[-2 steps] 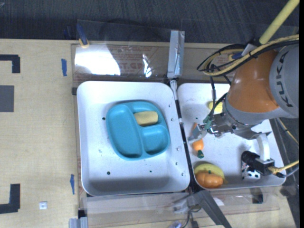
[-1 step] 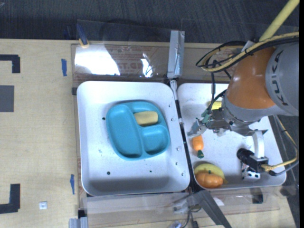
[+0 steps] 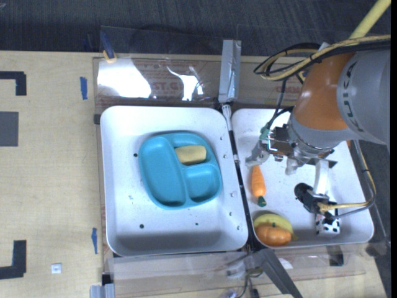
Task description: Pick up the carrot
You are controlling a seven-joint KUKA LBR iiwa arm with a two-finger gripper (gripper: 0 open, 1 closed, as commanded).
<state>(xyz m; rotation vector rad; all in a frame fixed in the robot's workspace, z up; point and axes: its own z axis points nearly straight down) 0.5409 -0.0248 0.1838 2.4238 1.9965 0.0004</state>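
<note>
The carrot (image 3: 257, 183), orange with a small green end pointing to the near side, lies along the left wall of the right bin (image 3: 356, 228). My gripper (image 3: 272, 162) hovers just above and to the right of the carrot's top end. Its fingers (image 3: 253, 159) are spread open, with bare bin floor between them. The left finger is close to the carrot's upper tip; whether it touches I cannot tell. The grey and orange arm covers the bin's upper right part.
A yellow and orange fruit-like toy (image 3: 273, 228) sits at the near left corner of the right bin. A small black and white toy (image 3: 329, 226) lies near its front right. The left bin (image 3: 118, 185) bears a blue divided plate (image 3: 167, 172) with a yellow piece (image 3: 191, 154).
</note>
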